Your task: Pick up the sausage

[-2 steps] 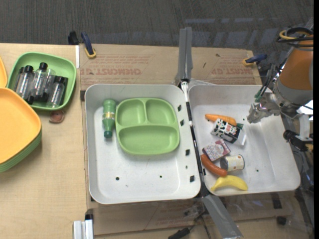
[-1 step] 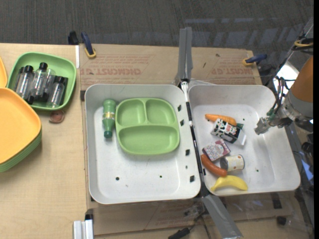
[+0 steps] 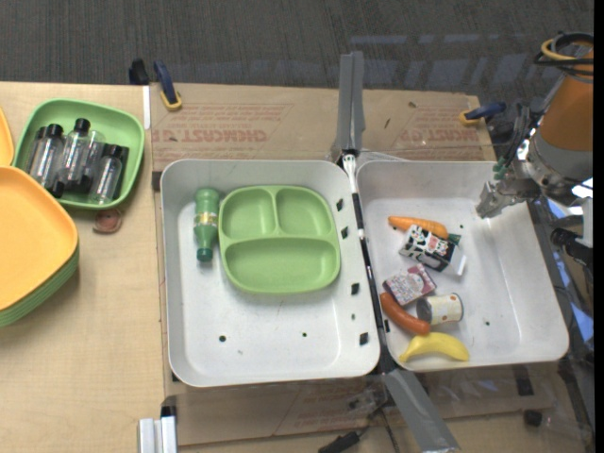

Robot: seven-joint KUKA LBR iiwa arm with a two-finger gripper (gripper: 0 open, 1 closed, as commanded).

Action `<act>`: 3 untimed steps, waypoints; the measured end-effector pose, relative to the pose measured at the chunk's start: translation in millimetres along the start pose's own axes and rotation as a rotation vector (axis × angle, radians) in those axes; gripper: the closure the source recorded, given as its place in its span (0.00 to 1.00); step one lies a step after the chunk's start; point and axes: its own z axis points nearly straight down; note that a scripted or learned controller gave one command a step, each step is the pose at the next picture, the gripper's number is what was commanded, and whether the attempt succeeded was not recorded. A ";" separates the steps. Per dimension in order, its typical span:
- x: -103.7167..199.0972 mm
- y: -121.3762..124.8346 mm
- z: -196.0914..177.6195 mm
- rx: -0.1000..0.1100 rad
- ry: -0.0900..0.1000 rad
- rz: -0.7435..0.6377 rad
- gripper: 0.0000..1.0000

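Apparently holding nothing, the end effector (image 3: 493,199) hovers well apart from the sausage (image 3: 404,314); opening unclear.

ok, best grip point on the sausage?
Probably the sausage's mid-length, from straight above, jaws across its narrow width. It lies flat, slanting along the right bin's left wall; the packet, can and banana crowd it, so sideways approaches look blocked.

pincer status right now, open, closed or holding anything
pincer: over the right bin's far right corner, nothing seen held; open or closed cannot be told.
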 end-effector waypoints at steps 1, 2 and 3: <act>-0.3 0.4 -9.5 -0.002 -0.002 -0.001 1.00; 9.5 -79.7 0.4 0.005 0.002 0.532 1.00; 37.4 -27.7 -2.1 0.005 -0.001 0.882 1.00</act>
